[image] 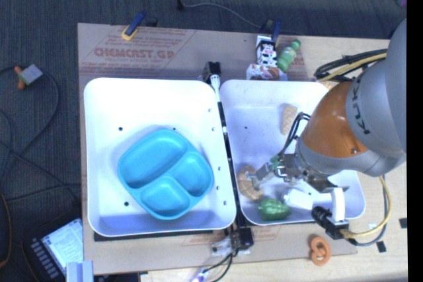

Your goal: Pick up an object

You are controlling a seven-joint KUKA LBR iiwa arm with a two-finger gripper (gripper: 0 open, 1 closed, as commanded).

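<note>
The table [152, 49] carries two bins; the right bin [251, 102] is the landmark. At its near edge lies a green object [273, 209], likely light, slightly soft, best pinched across its middle. Just above it, the claw [274, 168] hovers; its spread I cannot tell.

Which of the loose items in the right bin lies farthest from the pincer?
The tan wafer-like piece near the bin's back; the green item and brown piece lie beside the pincer.

Green object [273, 209] lies at right bin's [254, 99] front.
</note>
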